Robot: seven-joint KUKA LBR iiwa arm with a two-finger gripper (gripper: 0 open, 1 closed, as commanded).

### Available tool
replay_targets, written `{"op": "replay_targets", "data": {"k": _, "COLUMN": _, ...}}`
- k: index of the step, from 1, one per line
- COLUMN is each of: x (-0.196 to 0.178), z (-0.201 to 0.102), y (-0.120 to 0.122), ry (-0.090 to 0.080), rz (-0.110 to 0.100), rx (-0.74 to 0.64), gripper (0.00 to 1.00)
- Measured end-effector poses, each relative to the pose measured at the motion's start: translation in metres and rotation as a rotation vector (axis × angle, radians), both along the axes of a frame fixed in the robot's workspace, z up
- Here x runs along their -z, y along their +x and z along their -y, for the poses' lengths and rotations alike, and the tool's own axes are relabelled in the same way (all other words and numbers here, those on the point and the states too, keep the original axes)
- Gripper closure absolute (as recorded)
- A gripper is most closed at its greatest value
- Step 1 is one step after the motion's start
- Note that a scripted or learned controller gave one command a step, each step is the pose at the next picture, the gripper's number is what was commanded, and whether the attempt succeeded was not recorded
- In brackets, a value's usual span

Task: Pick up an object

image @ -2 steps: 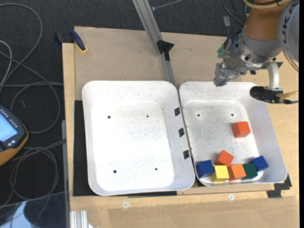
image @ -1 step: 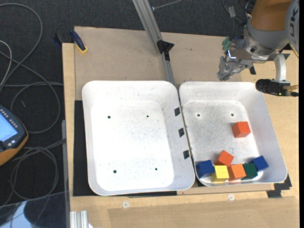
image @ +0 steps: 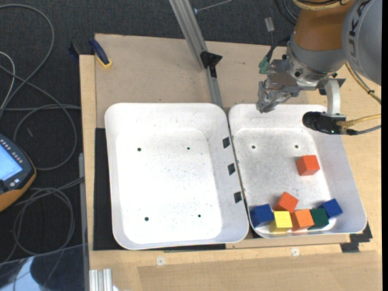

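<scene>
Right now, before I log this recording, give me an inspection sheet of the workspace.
Surface: wooden bench bearing the left bin and the right bin side by side.
Job's things: all in the right bin: a lone orange block; near the front wall, a cluster of blue block, yellow block, two orange, a green block and another blue.
Clutter: blue and yellow clamp at the bench's far left corner.
Grippers: gripper above the right bin's far edge, nothing between its fingers.
Cables: loops on the floor at left.
Surroundings: dark carpet; handheld pendant at left.
</scene>
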State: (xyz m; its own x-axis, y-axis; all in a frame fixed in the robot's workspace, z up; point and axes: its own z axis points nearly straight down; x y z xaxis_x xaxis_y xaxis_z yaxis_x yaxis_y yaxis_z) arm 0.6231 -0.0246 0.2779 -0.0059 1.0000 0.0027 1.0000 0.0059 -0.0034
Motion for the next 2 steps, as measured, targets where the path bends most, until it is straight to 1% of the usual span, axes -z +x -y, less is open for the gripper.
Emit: {"op": "replay_targets", "data": {"k": 2, "x": 0.033, "z": -0.099, "y": -0.024, "ry": 0.000, "rz": -0.001, "rx": -0.001, "gripper": 1.00}}
